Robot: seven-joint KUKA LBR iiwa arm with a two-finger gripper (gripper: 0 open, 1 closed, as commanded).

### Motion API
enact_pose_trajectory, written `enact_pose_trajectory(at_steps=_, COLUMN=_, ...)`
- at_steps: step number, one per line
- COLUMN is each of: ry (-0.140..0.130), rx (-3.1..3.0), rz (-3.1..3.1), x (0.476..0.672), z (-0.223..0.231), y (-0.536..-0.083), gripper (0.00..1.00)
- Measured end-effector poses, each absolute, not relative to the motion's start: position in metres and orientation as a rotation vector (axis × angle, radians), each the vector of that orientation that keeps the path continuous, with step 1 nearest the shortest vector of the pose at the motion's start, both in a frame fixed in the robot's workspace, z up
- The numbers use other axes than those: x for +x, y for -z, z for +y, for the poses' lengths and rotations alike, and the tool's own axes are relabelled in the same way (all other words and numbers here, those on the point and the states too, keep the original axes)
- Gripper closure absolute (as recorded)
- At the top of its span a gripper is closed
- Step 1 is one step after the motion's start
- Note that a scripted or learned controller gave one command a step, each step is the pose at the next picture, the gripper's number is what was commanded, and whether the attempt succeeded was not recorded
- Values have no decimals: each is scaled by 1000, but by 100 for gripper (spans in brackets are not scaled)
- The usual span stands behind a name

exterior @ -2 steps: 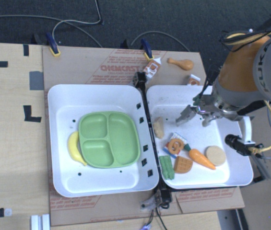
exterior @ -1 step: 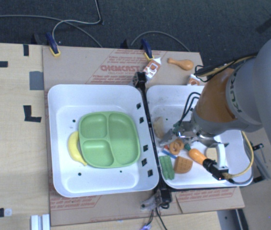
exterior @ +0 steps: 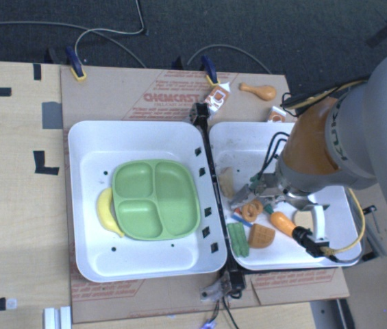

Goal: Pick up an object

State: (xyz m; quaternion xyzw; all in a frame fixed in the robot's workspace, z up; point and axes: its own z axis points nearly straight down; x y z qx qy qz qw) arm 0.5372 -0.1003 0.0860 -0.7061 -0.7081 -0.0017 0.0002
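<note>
Grey two-finger gripper low in right white bin, jaw state unclear. Small orange plastic carrot near front edge: light, stiff, slippery; grasp mid-body.

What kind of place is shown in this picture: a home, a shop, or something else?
Most likely a robotics lab bench, not a home. Two white bins sit on cardboard held by clamps, a grey and orange robot arm reaches into the right one over toy food, and loose cables run across the dark floor.
</note>
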Motion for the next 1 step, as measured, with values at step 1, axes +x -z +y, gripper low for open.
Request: enact_pose_trajectory(at_steps=1, ry=5, rx=-2223, rz=-2226, x=516, z=-120, y=-86, gripper=0)
